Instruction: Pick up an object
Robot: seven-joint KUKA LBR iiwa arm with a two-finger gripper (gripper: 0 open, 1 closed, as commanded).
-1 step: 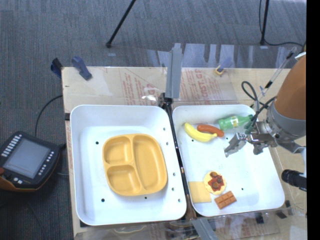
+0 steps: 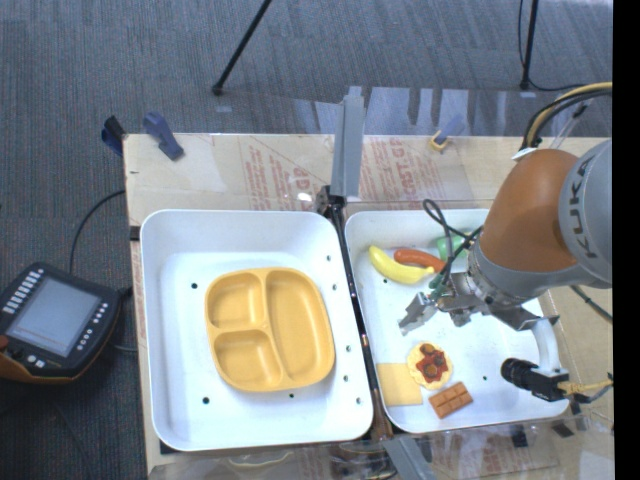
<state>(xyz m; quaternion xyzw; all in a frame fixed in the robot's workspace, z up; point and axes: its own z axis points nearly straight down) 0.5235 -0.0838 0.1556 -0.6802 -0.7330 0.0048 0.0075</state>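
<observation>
While the gripper (image 2: 432, 308) hangs spread and empty over the right bin (image 2: 480, 420), the banana (image 2: 396, 267) lies just beyond it and the pizza (image 2: 430, 364) just below. Closing here would likely catch air, or nudge a toy aside.

Grey ribbed carpet (image 2: 120, 38); tripod legs (image 2: 245, 38); wooden bench (image 2: 230, 168); teach pendant (image 2: 50, 318) at left.
</observation>
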